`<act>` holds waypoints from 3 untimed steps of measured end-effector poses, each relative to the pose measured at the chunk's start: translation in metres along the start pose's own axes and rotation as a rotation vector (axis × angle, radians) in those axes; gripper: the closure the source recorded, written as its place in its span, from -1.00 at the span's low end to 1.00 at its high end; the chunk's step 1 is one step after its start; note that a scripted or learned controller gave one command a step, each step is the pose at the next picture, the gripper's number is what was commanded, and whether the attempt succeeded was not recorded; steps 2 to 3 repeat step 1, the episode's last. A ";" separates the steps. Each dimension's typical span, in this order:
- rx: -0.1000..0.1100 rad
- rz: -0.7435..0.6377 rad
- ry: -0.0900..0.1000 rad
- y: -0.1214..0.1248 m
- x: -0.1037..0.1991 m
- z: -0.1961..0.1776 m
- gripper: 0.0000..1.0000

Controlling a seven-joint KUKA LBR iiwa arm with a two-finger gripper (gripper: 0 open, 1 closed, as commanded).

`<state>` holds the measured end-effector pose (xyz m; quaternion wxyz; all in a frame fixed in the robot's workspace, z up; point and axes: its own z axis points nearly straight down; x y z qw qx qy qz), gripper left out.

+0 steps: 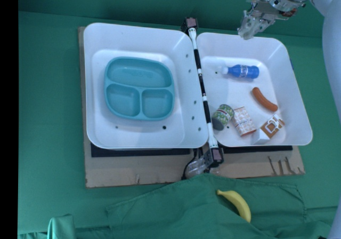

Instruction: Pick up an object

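Two white bins sit side by side on the table; the left bin [96, 126] holds a teal tray [139, 88], and the right bin [295, 126] holds the small things to choose from. The gripper [249, 29] hangs above the far edge of the right bin, and I cannot tell how it is set from this angle. Nothing is seen in it. A blue bottle [242, 71] lies closest to it, in the far part of the bin. A sausage [264, 99] lies to the right, and a can [222, 116], a packet [243, 121] and a small box [270, 126] lie near the front. I judge that the step is the approach, before any grasp. The next move probably needs the gripper to come nearer over one object, line up with it and go down.
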<state>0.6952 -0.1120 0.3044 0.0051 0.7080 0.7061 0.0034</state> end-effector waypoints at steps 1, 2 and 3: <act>0.000 -0.001 0.000 0.009 0.000 -0.050 1.00; 0.000 -0.001 0.000 0.009 0.000 -0.050 1.00; 0.000 -0.001 0.000 0.009 0.000 -0.050 1.00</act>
